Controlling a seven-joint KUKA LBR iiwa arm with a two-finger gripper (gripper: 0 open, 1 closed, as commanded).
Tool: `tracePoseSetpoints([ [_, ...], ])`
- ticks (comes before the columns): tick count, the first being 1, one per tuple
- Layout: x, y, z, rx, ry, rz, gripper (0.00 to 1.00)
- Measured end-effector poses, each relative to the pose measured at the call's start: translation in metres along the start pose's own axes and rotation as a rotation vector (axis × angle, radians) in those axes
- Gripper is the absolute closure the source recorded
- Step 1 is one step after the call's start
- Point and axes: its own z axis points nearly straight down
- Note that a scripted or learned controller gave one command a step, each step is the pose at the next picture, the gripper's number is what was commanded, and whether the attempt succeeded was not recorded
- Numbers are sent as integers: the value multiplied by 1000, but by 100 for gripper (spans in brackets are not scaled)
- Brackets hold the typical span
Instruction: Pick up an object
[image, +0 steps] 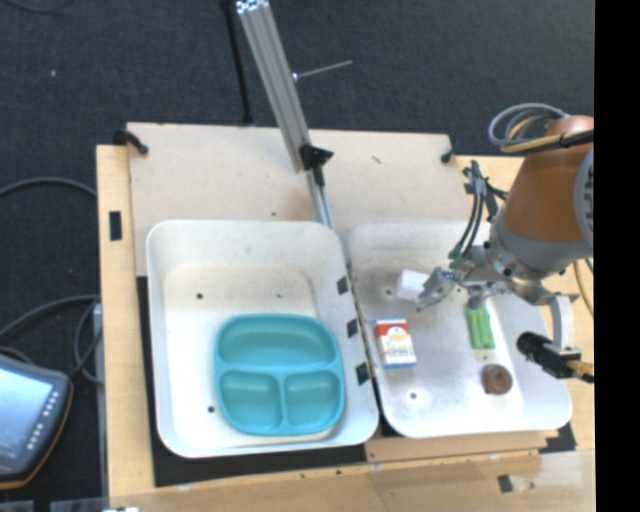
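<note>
Nearest the camera: a teal divided tray (280, 385) lying flat in the left bin (175, 270), three compartments, taking up the near half of it.

Right bin (440, 420) holds the pickable stuff. A small carton (396, 343) with a red-orange top and white lower face sits near the bin's left wall. A green bar-shaped item (482, 329) lies to its right, and a small round brown piece (496, 379) is just nearer than that. A white object (411, 284) sits at the far side, right by the tool.

The tool (437, 289) is low over the far-middle of the right bin, arm reaching in from the right. Can't tell whether it is wide, narrow or gripping; the tip is too small and cluttered to read. Nothing is clearly between the tips, so I wouldn't call it a grasp.

Doing this step well, my take: commit to one target. The white object is closest. Centre over it, come straight down, close only once it is straddled, lift slowly. The carton is the easier shape if that misses, but it sits close to the wall, so approach along its long axis.

Labels: the carton has print on it, not legible. No brand readable anywhere.
</note>
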Motion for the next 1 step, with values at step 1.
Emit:
tracePoseSetpoints([
  [1, -1, 1, -11, -3, -1, 4, 100],
])
